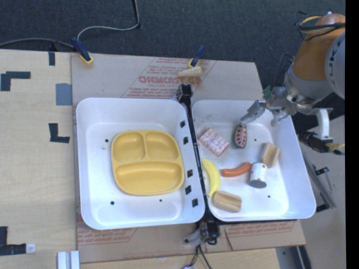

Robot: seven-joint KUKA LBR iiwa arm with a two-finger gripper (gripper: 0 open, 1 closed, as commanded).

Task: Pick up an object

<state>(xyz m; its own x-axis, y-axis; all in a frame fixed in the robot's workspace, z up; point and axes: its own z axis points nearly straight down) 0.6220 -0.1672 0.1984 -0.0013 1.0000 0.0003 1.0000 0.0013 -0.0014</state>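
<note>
My gripper (263,114) hangs open over the far edge of the right bin (297,206), nothing between its fingers. Just below and left of it lies a watermelon slice (240,135). Further left is a pink wafer (213,141). Toward the bin's near side lie an orange sausage (236,170), a small grey-and-white can (258,175), a tan bread piece (270,154), a yellow banana (212,176) against the divider, and a bread roll (226,201).
The left bin (92,206) holds a yellow divided plate (147,162). A black clip divider (190,144) joins the two bins. Cardboard lies under both bins, with clamps (192,67) at its far edge.
</note>
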